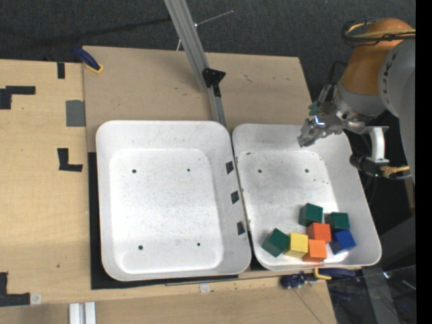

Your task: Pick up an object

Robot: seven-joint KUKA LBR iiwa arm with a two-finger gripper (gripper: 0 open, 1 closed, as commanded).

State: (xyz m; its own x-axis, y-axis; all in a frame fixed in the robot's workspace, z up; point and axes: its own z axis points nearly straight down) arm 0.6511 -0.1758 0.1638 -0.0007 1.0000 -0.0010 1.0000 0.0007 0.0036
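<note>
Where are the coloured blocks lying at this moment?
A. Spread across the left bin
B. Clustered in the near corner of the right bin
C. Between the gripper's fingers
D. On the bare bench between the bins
B. The coloured blocks sit bunched together at the near end of the right bin, while the gripper is over that bin's far edge, well apart from them.
</note>
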